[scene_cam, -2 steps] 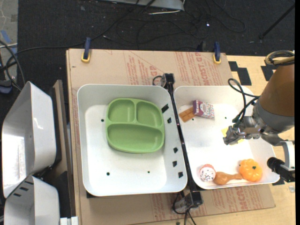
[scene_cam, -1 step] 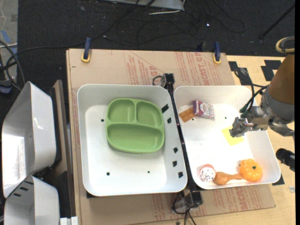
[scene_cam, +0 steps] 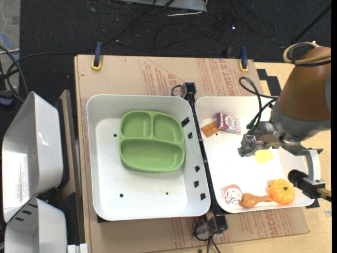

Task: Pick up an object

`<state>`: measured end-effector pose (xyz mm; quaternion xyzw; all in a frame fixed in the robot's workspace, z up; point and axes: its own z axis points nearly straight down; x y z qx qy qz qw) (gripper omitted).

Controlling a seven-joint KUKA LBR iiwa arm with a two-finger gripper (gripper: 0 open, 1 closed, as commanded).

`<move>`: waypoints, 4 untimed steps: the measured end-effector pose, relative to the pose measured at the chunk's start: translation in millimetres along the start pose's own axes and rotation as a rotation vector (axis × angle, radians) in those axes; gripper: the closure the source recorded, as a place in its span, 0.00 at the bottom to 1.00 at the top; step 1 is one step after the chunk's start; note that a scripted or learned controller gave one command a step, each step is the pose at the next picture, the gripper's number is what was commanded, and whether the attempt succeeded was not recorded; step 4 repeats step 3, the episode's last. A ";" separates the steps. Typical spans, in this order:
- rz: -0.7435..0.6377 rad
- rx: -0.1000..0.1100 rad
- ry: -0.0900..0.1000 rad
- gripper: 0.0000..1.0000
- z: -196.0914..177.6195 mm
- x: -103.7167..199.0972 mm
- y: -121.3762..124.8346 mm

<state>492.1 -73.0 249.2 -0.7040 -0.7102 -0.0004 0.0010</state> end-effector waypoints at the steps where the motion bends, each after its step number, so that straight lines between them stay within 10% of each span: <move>1: -0.001 -0.002 -0.001 1.00 -3.0 60.8 10.9; 3: 0.001 -0.003 -0.001 1.00 3.8 171.9 29.1; 4: 0.001 -0.003 -0.001 1.00 3.8 171.9 29.1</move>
